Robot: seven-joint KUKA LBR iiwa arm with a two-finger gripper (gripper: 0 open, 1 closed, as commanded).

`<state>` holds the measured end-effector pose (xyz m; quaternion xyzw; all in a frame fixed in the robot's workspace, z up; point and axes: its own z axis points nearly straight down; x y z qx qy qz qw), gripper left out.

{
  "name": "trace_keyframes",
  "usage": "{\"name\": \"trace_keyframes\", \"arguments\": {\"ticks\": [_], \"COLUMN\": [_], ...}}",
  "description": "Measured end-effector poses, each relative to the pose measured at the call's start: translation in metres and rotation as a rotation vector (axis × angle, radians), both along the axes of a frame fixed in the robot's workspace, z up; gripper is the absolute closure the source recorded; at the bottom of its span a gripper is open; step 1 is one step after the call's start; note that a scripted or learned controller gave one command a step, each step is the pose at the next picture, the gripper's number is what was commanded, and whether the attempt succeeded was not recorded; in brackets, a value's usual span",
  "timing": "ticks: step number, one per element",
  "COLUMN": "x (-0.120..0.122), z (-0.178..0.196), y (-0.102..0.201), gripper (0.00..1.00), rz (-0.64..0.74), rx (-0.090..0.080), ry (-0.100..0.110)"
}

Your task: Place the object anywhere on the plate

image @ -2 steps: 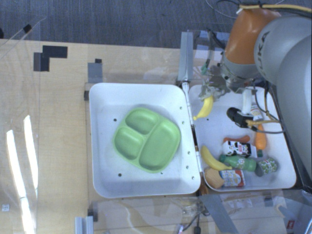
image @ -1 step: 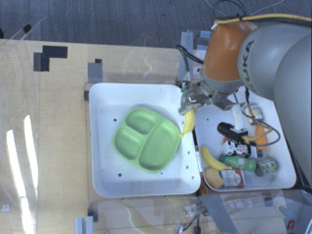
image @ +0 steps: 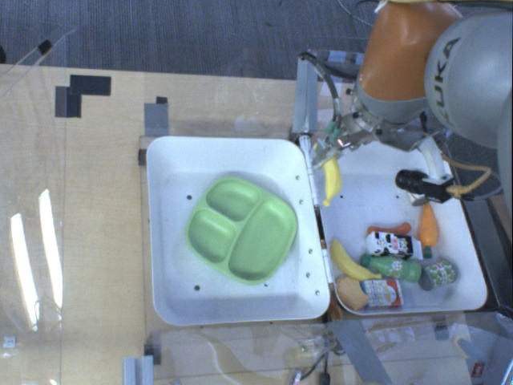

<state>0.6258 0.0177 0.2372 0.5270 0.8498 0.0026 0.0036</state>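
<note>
Item: green plate (image: 242,228), three compartments, centre of the left bin (image: 168,295), bearing nothing. Item: yellow banana-shaped object (image: 330,180), hanging upright from the gripper (image: 329,156), pinched at its top end, over the right bin's (image: 469,291) left edge beside the divider. Status, judged: lifted, not delivered; carry across and release remain. Other stock, right bin's near edge: second banana (image: 351,261), carrot (image: 429,225), green bottle (image: 397,268), carton (image: 393,243). Obscured: fingertips small; right bin's far corner hidden by the arm (image: 473,70).
</note>
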Motion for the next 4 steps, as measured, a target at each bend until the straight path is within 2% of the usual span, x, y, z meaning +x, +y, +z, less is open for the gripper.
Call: {"name": "trace_keyframes", "arguments": {"ticks": [1,2,3,4], "x": [-0.034,-0.067,-0.043,-0.043], "z": [-0.005,-0.052,-0.052,-0.052], "y": [0.036,0.052,0.072,0.072], "gripper": [1.00,1.00,1.00,0.00], "rz": [-0.149,-0.387,-0.375,-0.376], "rx": [0.001,0.003,0.003,0.003], "ry": [0.004,0.006,0.006,0.006]}}
